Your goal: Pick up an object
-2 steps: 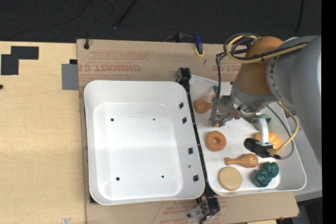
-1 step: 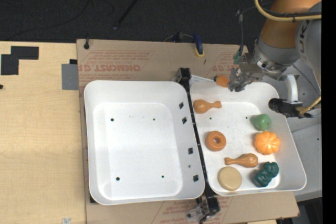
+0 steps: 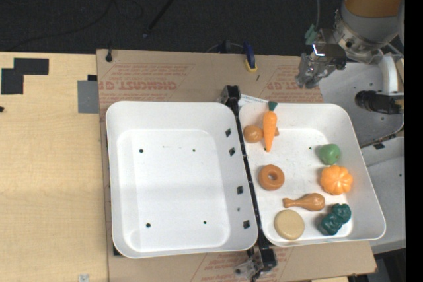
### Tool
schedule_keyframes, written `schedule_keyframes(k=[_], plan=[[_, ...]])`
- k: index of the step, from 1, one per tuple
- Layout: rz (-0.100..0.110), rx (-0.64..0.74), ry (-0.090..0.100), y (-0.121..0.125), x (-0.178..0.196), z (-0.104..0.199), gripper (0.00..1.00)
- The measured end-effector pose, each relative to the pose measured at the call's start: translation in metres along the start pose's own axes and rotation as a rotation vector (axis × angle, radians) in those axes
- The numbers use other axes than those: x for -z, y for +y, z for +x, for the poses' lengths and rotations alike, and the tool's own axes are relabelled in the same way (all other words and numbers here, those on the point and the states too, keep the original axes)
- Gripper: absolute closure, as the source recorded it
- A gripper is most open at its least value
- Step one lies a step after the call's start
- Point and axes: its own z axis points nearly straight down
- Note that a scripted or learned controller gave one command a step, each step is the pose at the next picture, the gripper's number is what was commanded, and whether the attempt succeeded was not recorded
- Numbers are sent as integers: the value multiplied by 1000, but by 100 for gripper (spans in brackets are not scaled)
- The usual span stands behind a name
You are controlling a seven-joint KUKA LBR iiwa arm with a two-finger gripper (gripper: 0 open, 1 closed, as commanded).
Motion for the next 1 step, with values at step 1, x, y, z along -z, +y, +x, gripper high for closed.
schedule_keyframes(k=[1], plan=[[25, 5, 4, -5, -131, 92, 100]])
